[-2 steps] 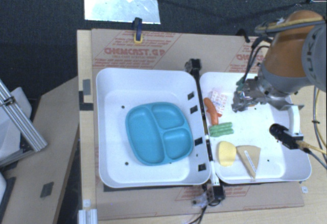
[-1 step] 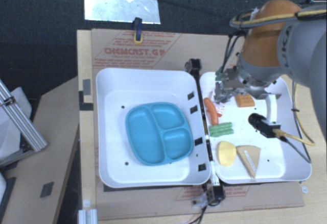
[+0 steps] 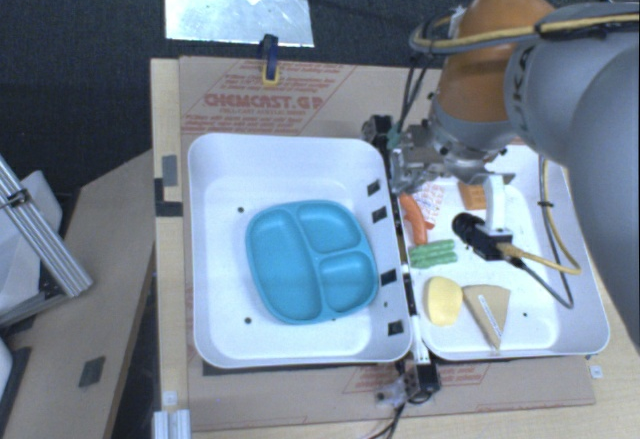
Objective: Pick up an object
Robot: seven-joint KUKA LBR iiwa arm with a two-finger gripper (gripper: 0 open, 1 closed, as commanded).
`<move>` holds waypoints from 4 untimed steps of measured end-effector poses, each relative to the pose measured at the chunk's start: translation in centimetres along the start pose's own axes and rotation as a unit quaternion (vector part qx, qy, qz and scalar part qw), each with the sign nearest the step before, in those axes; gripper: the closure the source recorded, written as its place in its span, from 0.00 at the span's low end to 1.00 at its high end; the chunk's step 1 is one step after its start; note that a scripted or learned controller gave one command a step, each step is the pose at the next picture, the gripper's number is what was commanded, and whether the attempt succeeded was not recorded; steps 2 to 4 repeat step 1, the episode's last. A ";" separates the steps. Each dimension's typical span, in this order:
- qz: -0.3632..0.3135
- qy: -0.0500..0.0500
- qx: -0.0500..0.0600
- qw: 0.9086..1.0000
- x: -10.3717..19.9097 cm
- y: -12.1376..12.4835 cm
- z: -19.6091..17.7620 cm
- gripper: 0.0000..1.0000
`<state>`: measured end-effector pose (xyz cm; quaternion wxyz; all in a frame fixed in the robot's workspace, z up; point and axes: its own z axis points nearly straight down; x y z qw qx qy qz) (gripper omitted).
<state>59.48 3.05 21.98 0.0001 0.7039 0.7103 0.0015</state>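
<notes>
right bin [image 3: 585, 332] holds yellow piece [image 3: 444, 300], wedge [image 3: 487, 308], green beans [image 3: 432, 253], carrot [image 3: 414, 214]; left bin [image 3: 215, 227] holds blue tray [image 3: 310, 260]; tool state unclear.

The arm [image 3: 575, 77] was smooth grey, broad and rounded, with a glossy orange band [image 3: 492, 52] bulging above the wrist. A yellow cable edged in black ran along its top; thin black cables looped beside the band. The wrist below was pale metal with dark fittings.
</notes>
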 end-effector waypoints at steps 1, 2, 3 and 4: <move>0.000 0.000 0.000 1.000 5.1 1.5 0.8 1.00; 0.000 0.000 0.000 1.000 5.1 1.5 0.8 1.00; 0.000 0.000 0.000 1.000 5.1 1.5 0.8 1.00; 0.000 0.000 0.000 1.000 5.1 1.5 0.8 1.00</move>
